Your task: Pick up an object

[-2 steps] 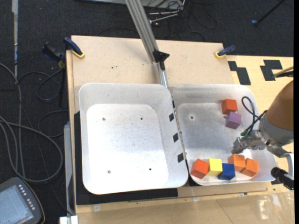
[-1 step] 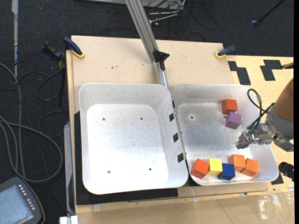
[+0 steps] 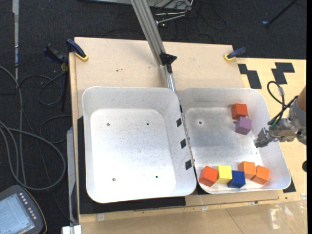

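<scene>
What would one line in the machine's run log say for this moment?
gripper: over right bin's right rim, nothing seen held | purple block: nearest, beside orange block | five blocks along near wall | pick: not done

My bench [image 3: 122, 62] is a pale wooden board lying on dark carpet. A blue and yellow clamp [image 3: 77, 49] grips its far left corner, and a second clamp [image 3: 234, 53] grips the far right. A grey metal pole [image 3: 148, 26] slants down to the far edge between the bins. Black cables [image 3: 29, 111] loop over the carpet on the left, and a pendant screen [image 3: 17, 212] sits at the near left corner.
</scene>
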{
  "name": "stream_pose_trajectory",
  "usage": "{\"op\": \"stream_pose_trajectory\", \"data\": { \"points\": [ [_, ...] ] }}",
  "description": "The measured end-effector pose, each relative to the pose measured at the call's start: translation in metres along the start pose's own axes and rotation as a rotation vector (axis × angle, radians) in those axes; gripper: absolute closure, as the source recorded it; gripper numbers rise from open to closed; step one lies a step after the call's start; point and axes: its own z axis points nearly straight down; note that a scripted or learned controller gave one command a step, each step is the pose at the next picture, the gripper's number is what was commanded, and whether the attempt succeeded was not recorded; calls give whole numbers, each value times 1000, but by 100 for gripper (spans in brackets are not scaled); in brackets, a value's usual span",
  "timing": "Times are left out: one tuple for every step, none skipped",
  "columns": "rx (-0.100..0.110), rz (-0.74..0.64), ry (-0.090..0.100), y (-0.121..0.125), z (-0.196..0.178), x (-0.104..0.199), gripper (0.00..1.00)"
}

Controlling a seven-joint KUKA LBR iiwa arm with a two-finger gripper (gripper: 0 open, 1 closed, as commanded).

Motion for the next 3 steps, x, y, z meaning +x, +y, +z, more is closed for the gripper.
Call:
{"op": "stream_pose_trajectory", "data": {
  "points": [
    [6, -5, 5, 11, 2, 47, 100],
    [8, -5, 6, 14, 8, 103, 100],
    [4, -6, 5, 22, -6, 159, 100]
  ]
}}
